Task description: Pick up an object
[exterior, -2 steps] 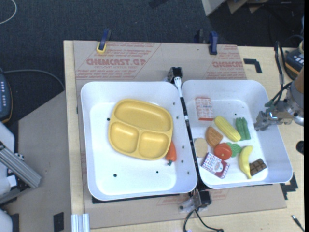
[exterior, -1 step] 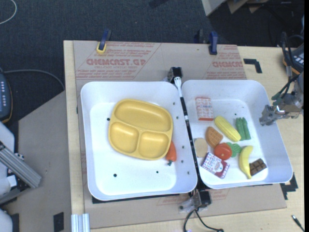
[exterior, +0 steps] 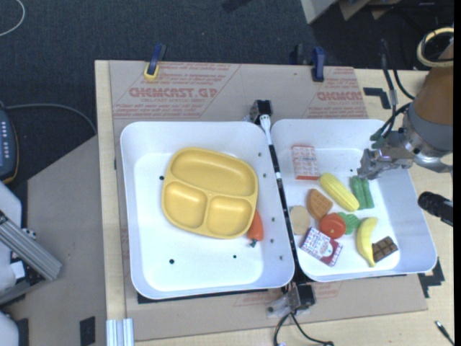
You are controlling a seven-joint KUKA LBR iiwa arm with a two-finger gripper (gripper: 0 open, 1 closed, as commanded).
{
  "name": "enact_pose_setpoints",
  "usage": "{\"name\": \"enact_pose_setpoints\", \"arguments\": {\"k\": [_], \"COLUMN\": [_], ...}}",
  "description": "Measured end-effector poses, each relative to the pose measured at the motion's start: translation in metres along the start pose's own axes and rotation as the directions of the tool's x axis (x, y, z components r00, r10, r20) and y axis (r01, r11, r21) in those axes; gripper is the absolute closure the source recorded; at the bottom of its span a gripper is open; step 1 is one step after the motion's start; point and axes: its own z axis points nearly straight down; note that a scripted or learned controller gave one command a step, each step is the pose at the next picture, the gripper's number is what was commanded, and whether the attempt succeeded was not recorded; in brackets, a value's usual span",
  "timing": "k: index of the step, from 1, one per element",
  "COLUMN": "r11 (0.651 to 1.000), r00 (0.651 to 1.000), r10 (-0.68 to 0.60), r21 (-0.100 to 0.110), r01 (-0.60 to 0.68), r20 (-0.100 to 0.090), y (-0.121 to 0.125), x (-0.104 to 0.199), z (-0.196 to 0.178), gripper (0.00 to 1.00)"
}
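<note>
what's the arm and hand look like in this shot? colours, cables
Grey arm with an orange band above the wrist. The hand is a compact grey metal block with dark parts. Thin black cables run alongside it.

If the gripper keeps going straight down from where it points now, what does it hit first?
Most likely the green vegetable lying right under the gripper in the right bin, with the corn cob just beside it. Depth is hard to judge from this slanted view, so it might land on bin floor instead.
</note>
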Motion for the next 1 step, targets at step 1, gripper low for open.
{"name": "enact_pose_setpoints", "arguments": {"k": [1], "r11": [1.000], "r00": [1.000], "r10": [-0.003], "r21": [-0.001], "r01": [0.003], "r20": [-0.001], "y": [0.0156], "x": [0.0579], "z": [-0.0066], "gripper": [1.00]}}
